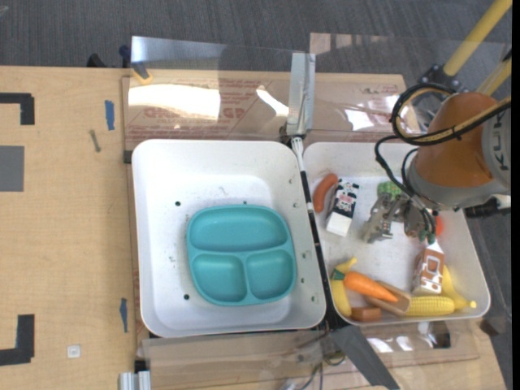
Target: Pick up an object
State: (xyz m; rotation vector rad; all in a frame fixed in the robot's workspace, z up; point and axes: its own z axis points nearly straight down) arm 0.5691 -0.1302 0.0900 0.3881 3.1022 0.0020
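The gripper (382, 224) hung low in the right bin (475, 254), finger state indeterminable, evidently positioned for a pick, with the nearest candidate, a carrot (367, 285), lying at its six o'clock.

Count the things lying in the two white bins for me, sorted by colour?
Teal: 1, divided plate
Orange or red: 3, sausage, carrot, carton
Yellow: 2, corn cob, banana
White: 1, small box
Green: 1, small leafy piece
Total: 8
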